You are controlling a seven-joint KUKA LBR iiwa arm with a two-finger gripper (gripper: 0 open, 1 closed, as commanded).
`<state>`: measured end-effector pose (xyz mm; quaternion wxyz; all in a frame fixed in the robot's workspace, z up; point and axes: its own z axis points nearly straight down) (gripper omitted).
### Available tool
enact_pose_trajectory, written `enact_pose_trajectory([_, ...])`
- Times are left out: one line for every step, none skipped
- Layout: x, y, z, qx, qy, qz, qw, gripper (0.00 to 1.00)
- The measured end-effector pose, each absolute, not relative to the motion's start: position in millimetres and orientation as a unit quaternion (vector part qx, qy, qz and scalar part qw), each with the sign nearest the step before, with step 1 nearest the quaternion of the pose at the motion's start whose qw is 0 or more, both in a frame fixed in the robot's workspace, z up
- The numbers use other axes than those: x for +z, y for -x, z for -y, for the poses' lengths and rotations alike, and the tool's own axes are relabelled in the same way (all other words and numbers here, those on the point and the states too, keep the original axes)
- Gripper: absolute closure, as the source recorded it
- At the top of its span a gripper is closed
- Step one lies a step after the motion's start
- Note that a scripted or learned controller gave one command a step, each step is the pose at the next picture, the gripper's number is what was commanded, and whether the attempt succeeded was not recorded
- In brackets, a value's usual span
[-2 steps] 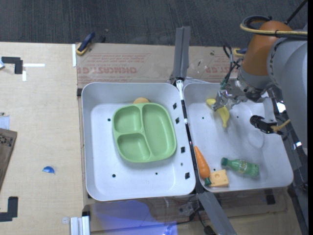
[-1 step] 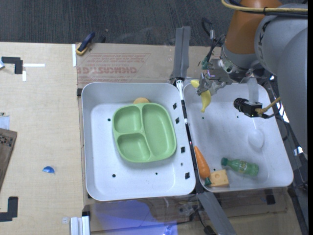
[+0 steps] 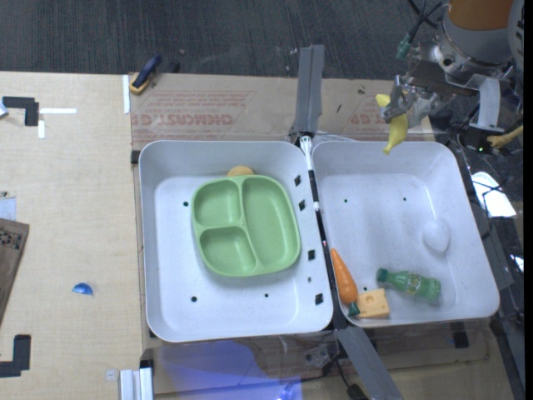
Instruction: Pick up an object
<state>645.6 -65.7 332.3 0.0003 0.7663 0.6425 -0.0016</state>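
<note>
Near edge of the right bin [image 3: 466,307]: a cheese wedge [image 3: 374,304], a carrot [image 3: 342,277] against the divider and a green bottle [image 3: 410,283] lying flat. A white egg [image 3: 435,237] sits mid-bin. The left bin [image 3: 158,248] holds a green divided plate [image 3: 246,225]. Above the far rim, the gripper [image 3: 402,105] is closed on a banana [image 3: 396,129], which dangles yellow below the fingers. The grasp looks slight; a slow, steady lift seems advisable.
</note>
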Motion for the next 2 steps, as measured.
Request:
enact_pose_trajectory([244.5, -583.7, 54.9, -0.0025, -0.8, -0.601, -0.001, 1.0])
enact_pose_trajectory([280.4, -552.2, 46.9, -0.0017, -0.815, -0.579, 0.0, 1.0])
